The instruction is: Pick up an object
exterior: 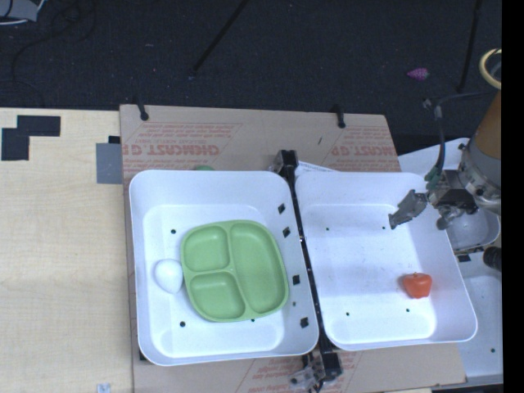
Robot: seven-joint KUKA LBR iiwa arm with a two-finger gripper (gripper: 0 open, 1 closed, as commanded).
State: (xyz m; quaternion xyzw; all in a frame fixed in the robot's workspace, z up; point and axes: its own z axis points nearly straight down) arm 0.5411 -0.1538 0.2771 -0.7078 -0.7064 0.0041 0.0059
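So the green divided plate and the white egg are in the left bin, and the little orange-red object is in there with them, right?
Not quite. The green divided plate and the white egg are in the left bin, but the small orange-red object lies alone in the right bin, near its right side. The camera view shows this.

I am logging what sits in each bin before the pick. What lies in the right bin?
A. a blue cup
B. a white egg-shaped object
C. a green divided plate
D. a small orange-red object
D: the small orange-red object lies alone near the right bin's right side, while the green divided plate and the white egg-shaped object sit in the left bin.
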